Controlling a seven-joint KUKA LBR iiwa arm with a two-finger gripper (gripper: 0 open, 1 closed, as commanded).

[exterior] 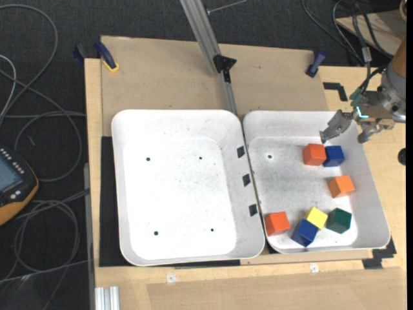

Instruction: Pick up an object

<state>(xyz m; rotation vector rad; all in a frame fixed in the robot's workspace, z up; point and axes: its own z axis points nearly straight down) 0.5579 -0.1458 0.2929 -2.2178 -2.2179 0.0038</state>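
Note:
Several small blocks lie in the right bin (284, 173). A red-orange block (314, 154) touches a blue block (333, 155) near the back right. An orange block (341, 186) sits alone below them. Along the front edge are another red-orange block (278, 223), a blue block (303, 233), a yellow block (316, 217) and a dark green block (339, 220). My gripper (352, 129) hovers above the bin's back right corner, open, with nothing between its fingers. It stands up and to the right of the red-orange and blue pair.
The left bin (174, 186) lies beside the right one, joined by black clips (245, 179). A slanted metal pole (206, 37) rises from behind the bins. Blue clamps (106, 55) hold the board's back corners. Cables and a handheld device (13, 183) lie on the floor at left.

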